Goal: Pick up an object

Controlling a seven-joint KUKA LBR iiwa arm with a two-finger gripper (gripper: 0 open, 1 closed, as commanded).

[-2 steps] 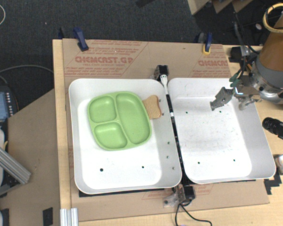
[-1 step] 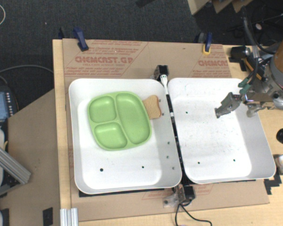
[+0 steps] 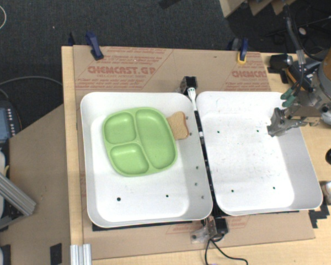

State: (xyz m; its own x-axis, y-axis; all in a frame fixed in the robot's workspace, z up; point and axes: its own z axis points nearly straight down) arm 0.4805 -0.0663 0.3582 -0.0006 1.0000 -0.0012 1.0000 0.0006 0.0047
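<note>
Left bin [image 3: 99, 203]: green divided plate [image 3: 139, 141], tan bread-like piece [image 3: 179, 125] touching its right rim (the only loose object).
Right bin [image 3: 254, 192]: bare floor.
Gripper [image 3: 277, 127]: above right bin's right edge; finger state unclear.

cam: fixed overhead | slanted down | covers left bin [image 3: 94, 164] and right bin [image 3: 298, 170]

The grey metal two-finger gripper [image 3: 274, 127] is hanging low with nothing visible between its fingers, its grey wrist and arm [image 3: 320, 87] rising behind it to the right.
</note>
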